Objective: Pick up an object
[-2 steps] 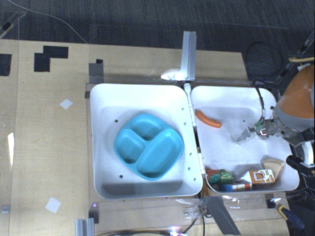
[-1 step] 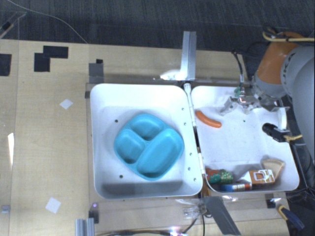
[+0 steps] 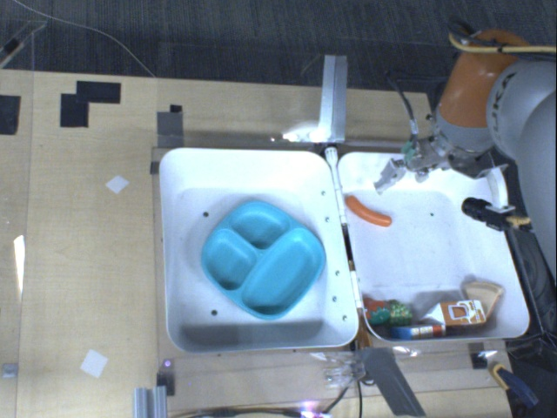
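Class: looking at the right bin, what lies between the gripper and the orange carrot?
Nothing: in the camera view, bare white bin floor separates the gripper from the carrot in the right bin.

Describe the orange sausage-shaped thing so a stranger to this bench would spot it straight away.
Find the right-hand white bin of the two. The orange sausage-shaped thing lies alone on bare floor in that bin's far left part, close to the wall shared with the other bin. Unlike the small items crowded along the near wall, it is a single slim, curved orange piece with nothing touching it.
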